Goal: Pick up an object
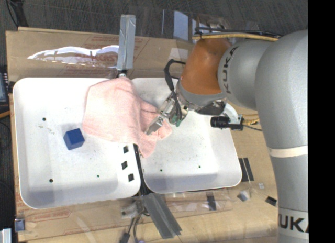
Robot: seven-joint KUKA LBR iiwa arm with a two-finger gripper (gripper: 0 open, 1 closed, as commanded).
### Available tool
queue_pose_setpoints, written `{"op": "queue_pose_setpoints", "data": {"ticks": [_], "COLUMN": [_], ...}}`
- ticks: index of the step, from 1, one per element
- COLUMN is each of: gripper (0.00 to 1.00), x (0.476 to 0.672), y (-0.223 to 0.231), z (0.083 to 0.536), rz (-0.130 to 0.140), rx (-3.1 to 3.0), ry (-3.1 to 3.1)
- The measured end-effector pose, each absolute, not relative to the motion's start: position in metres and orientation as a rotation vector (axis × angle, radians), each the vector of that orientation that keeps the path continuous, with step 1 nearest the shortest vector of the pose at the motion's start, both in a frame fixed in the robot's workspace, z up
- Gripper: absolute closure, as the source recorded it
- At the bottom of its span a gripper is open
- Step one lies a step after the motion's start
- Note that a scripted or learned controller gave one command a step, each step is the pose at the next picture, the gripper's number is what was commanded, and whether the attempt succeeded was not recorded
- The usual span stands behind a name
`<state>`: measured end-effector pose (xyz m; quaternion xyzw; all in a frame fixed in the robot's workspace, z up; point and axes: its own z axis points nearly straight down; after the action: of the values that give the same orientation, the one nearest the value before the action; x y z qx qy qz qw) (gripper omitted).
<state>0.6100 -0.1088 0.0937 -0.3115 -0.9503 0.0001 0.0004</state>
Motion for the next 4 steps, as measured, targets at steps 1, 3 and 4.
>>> {"op": "queue_pose_setpoints", "data": {"ticks": [1,3,4], "gripper": [0.0,0.0,1.0], "x": [0.633,0.634,0.635], "y": [-0.095,-0.095,-0.094], "z": [0.095,0.106,0.117], "rz": [0.0,0.001,0.002], "rx": [-0.526,-0.524,-0.519], "ry": [-3.103,-3.106,-3.11]}}
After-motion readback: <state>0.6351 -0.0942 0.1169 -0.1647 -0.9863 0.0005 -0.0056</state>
